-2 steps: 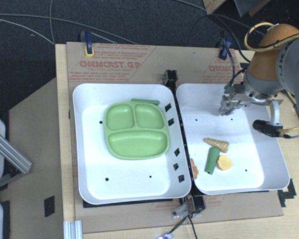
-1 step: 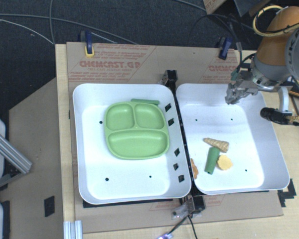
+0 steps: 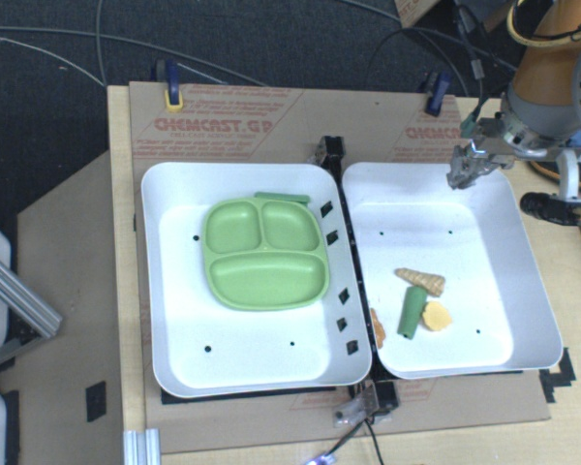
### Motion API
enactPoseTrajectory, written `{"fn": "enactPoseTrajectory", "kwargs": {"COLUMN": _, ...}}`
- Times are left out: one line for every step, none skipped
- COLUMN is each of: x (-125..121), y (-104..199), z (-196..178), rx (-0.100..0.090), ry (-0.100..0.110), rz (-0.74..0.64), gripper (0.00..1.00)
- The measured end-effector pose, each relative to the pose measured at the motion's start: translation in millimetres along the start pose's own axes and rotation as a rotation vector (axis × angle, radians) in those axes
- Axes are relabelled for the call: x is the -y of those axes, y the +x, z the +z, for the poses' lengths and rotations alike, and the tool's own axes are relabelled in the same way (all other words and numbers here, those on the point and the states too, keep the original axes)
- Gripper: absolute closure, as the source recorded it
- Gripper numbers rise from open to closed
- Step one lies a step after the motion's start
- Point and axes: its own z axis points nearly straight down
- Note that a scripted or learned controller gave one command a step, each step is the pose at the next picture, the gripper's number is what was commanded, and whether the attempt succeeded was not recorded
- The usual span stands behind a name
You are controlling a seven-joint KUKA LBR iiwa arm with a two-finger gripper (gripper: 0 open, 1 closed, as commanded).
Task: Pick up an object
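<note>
In the right bin lie a tan cone-shaped piece, a green cylinder and a small yellow piece, clustered near the bin's front middle. A thin orange piece rests at the bin's front left edge. My gripper hangs over the far right corner of that bin, well away from the objects, with nothing seen between its fingers.
The left bin holds a green divided plate. Black clips run along the divider between the bins. Blue clamps hold the cardboard base at the back. Cables trail across the dark floor behind.
</note>
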Motion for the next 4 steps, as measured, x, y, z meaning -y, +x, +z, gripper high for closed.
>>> {"fn": "enactPoseTrajectory", "kwargs": {"x": -8, "y": -5, "z": -48, "rx": 0.001, "ry": -0.002, "rz": 0.000, "gripper": 1.00}}
{"fn": "enactPoseTrajectory", "kwargs": {"x": 14, "y": 48, "z": -40, "rx": -0.004, "ry": 0.008, "rz": -0.004, "gripper": 1.00}}
{"fn": "enactPoseTrajectory", "kwargs": {"x": 36, "y": 106, "z": -41, "rx": -0.004, "ry": 0.008, "rz": -0.004, "gripper": 1.00}}
{"fn": "enactPoseTrajectory", "kwargs": {"x": 46, "y": 162, "z": -49, "rx": -0.003, "ry": 0.007, "rz": -0.005, "gripper": 1.00}}
